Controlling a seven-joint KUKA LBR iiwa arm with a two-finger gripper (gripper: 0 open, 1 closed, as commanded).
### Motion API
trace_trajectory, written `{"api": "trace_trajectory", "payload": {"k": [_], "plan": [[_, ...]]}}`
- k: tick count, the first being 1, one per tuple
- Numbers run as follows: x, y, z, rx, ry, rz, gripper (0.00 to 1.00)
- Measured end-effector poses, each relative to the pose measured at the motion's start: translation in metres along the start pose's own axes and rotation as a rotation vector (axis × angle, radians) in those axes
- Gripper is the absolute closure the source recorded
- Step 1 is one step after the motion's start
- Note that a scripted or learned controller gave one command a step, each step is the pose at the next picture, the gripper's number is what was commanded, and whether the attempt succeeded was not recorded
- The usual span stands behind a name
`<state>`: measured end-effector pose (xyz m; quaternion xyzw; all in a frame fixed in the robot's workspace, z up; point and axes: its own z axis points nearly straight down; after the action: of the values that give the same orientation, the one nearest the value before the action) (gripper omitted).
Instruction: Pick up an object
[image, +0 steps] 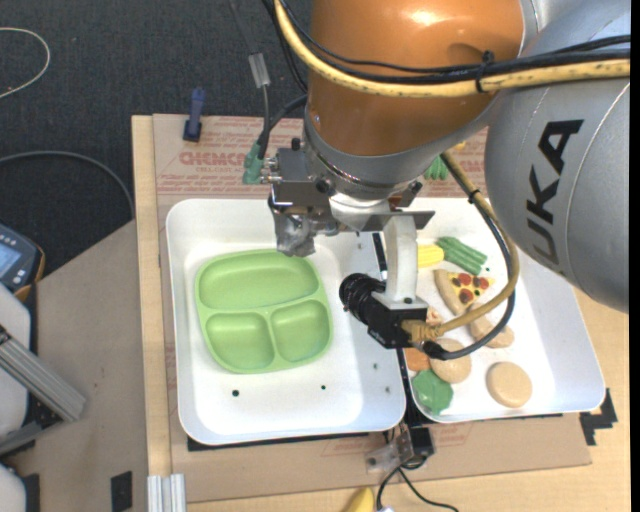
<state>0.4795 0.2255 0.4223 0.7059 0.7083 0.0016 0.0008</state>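
Divided tray (262, 322) in left bin (190, 380). Toy foods in right bin (560, 400): pizza slice (466, 288) behind, round cookie (509, 384) near front, leaf-shaped piece (433, 392) left of cookie.

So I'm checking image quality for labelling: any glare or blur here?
Camera view: a bright glare streak on the orange band; the close arm looks soft; the green tray and the toy food in the right bin are sharp.
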Motion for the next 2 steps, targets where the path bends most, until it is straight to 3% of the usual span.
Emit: {"api": "trace_trajectory", "payload": {"k": [1, 2], "plan": [[-0.061, -0.003, 0.172, 0.020, -0.008, 0.011, 1.00], [-0.073, 0.000, 0.068, -0.003, 0.001, 0.003, 1.00]]}}
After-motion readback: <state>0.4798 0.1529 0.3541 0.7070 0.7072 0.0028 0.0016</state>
